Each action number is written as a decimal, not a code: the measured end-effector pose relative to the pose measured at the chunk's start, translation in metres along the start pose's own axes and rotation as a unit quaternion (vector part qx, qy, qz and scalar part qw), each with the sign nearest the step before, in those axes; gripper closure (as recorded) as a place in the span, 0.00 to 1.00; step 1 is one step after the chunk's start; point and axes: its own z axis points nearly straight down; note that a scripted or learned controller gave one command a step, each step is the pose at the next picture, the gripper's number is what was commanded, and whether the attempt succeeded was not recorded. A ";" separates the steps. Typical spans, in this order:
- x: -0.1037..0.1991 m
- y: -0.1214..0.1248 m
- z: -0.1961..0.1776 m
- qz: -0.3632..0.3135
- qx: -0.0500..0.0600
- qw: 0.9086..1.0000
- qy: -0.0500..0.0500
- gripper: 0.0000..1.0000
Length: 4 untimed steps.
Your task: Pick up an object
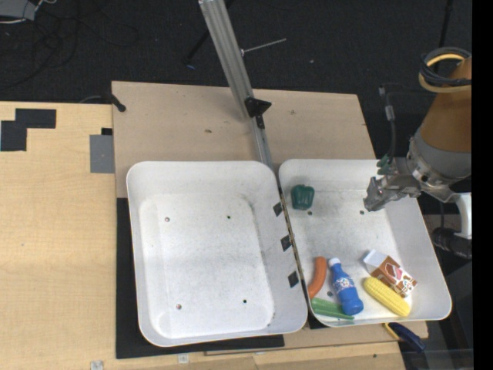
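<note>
My gripper (pixel 375 199) hangs over the far right part of the right bin (pixel 408 230), below the orange wrist band. Nothing shows between its fingers. A green pepper (pixel 301 197) lies at the bin's far left, well to the left of the gripper. Along the bin's near edge lie an orange carrot (pixel 316 276), a blue bottle (pixel 344 287), a green bean pod (pixel 331 309), a yellow corn cob (pixel 386 296) and a small brown-and-white carton (pixel 391 273).
The left bin (pixel 154 206) sits beside the right one, with black clips along the shared rim. A slanted aluminium bar (pixel 231 60) rises behind the bins. Cables hang at the right edge near the arm.
</note>
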 end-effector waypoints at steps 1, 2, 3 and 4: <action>0.052 -0.004 0.012 -0.002 0.004 1.000 0.002 1.00; 0.108 -0.015 0.020 -0.002 0.005 1.000 0.002 1.00; 0.158 -0.023 0.008 -0.002 0.003 1.000 0.002 1.00; 0.214 -0.030 -0.002 -0.003 0.003 1.000 0.002 1.00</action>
